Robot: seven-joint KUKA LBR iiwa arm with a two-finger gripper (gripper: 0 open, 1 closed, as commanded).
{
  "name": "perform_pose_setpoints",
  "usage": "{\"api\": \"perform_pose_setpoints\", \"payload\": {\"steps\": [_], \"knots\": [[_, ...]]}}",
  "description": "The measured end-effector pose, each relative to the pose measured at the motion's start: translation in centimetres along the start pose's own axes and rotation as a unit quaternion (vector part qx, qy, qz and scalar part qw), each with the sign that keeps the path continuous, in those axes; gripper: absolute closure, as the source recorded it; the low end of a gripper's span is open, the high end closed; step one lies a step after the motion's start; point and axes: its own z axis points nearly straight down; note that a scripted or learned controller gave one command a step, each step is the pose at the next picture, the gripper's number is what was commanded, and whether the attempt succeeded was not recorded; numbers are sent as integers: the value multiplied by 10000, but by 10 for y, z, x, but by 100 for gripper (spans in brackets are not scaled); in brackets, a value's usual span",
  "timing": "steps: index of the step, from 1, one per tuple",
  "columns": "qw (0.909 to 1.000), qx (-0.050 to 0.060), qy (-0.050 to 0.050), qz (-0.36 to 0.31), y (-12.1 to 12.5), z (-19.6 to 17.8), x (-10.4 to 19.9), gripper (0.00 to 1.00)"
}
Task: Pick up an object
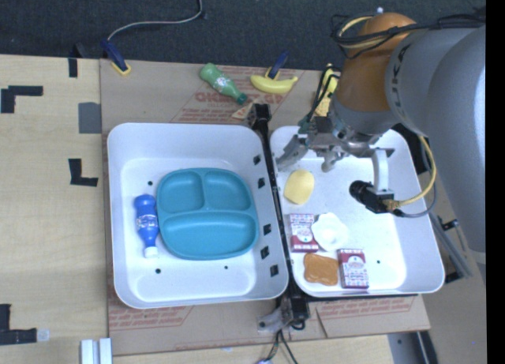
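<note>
Two white bins sit side by side on the bench. The left bin (126, 197) holds one blue divided plate (207, 214) and one blue bottle (146, 224). The right bin (410, 260) holds one yellow lemon-like object (299, 186), two small red cartons (302, 233) (353, 268), one white object (329, 230) and one orange-brown piece (319, 269). The gripper (312, 155) hovers just above the lemon, fingers spread open, holding nothing.

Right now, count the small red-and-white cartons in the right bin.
2. One carton lies left of the white object; the other carton lies near the front, beside the orange-brown item. More could be hidden under the arm.
</note>
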Motion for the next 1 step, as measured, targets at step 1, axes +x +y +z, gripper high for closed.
{"api": "perform_pose_setpoints", "payload": {"steps": [1], "knots": [[10000,11,-2,5,5,1,-9,0]]}}
